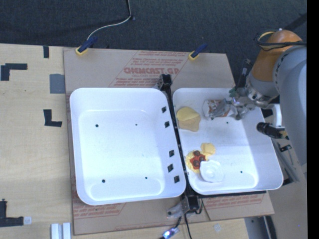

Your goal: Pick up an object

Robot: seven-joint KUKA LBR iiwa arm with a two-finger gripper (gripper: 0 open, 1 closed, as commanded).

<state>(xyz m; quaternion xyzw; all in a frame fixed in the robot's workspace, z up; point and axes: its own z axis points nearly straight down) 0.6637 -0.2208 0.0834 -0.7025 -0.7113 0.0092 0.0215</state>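
The right bin holds several small things. A pale yellow lump lies against its left wall. A small crumpled silvery packet with red marks lies near the far wall. A yellow and red piece and a white round lid-like piece sit close together near the front left. My gripper hangs low over the far right part of this bin, right beside the crumpled packet and possibly touching it. Nothing is visibly lifted.
The left bin stands beside the right one, with a black divider clip strip between them. Both rest on a cardboard sheet. The grey arm with its orange band fills the upper right.
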